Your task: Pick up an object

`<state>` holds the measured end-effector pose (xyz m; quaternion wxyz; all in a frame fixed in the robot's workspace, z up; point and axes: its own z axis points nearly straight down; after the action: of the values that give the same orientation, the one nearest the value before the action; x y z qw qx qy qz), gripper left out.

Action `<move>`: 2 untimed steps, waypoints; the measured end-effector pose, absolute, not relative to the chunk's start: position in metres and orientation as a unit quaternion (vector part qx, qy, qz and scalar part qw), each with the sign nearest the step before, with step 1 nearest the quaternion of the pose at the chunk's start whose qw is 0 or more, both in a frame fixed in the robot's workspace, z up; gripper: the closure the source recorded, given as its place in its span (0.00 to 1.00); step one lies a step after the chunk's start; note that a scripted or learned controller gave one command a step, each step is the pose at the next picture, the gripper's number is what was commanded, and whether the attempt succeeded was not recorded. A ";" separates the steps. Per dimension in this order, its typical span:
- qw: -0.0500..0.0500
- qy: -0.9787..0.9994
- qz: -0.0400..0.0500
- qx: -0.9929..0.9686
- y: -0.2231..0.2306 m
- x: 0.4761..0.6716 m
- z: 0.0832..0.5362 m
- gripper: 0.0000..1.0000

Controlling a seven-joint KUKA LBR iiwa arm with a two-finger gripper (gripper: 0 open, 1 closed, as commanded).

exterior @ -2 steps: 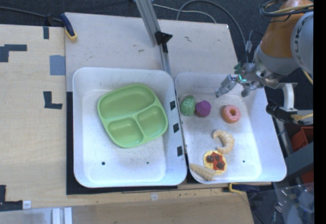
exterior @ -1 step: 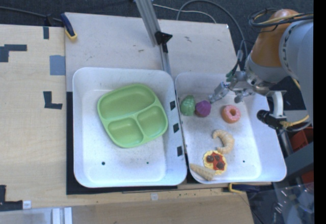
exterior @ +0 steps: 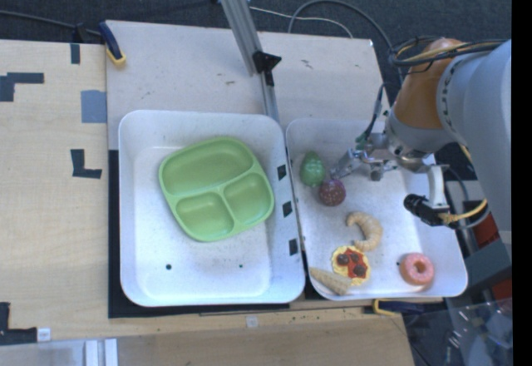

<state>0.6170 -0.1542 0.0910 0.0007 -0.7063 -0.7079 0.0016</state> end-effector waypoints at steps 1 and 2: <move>0.001 -0.708 0.001 -0.706 -0.153 0.617 0.103 1.00; -0.001 -0.708 -0.001 -0.706 -0.161 0.623 0.153 1.00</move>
<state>0.6232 -0.1614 0.1532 -0.0014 -0.7065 -0.7078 -0.0007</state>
